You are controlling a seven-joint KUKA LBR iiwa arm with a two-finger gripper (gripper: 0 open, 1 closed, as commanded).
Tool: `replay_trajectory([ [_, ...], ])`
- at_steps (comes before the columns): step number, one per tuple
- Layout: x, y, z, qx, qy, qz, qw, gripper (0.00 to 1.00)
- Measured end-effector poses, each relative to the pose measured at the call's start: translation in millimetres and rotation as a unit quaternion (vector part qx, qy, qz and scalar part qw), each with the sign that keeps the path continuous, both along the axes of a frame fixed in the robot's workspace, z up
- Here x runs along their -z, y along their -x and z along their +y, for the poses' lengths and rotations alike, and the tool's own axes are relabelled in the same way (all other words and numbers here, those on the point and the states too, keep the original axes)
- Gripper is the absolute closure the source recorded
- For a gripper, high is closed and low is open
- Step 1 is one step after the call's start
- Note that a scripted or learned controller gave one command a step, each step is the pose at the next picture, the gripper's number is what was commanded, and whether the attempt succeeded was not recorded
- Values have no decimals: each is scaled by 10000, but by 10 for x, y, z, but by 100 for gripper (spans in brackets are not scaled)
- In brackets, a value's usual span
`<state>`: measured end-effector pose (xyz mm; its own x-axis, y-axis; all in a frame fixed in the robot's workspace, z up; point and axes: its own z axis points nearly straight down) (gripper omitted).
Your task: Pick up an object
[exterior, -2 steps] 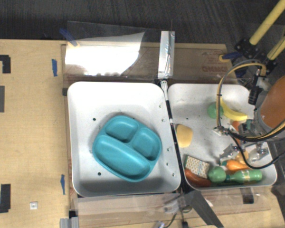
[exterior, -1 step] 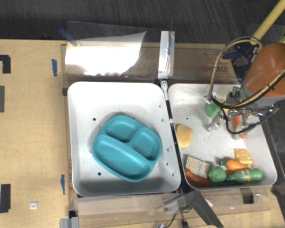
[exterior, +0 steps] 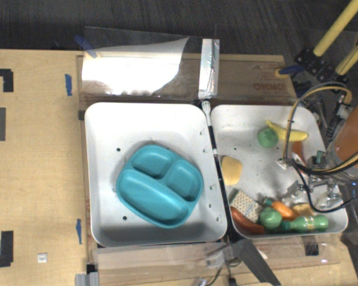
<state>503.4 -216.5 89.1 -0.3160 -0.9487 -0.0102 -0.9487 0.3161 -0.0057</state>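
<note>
Sitting side by side on the brown counter (exterior: 36, 177) are two white bins. The left bin (exterior: 101, 159) has a blue plate (exterior: 160, 185) in its middle, and the plate has three parts. The right bin (exterior: 250, 118) has lots of small toys. Near its 1 o'clock side a green ball (exterior: 267, 137) touches a yellow banana (exterior: 289, 134). At its 9 o'clock side, near the wall between the bins, lies a pale yellow lump (exterior: 231, 170) by itself. Along the 6 o'clock wall the other toys are packed close in a row. A checked block (exterior: 244, 204) is at the 9 o'clock end of the row, with a red toy (exterior: 244, 222) just under it. Next comes a second ball (exterior: 271, 218), also green, then an orange toy (exterior: 282, 208), and a green bottle (exterior: 307, 223) lies flat at the 3 o'clock end. The arm (exterior: 349, 136) comes in from 3 o'clock, with black and yellow wires (exterior: 295, 118) looping over the bin. The hand (exterior: 313, 192) is low at the bin's 4 o'clock corner, just above the orange toy and the bottle. Wires and shiny metal parts get in the way, so I cannot tell if the hand is wide or narrow, or if it has any toy. A shiny clear sheet (exterior: 137, 70) lies at 12 o'clock, behind the left bin.
</note>
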Motion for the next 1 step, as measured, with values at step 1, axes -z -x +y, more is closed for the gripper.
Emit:
replay_trajectory([
  [1, 2, -535, 81, -3237, -29, -23, 9462, 0],
])
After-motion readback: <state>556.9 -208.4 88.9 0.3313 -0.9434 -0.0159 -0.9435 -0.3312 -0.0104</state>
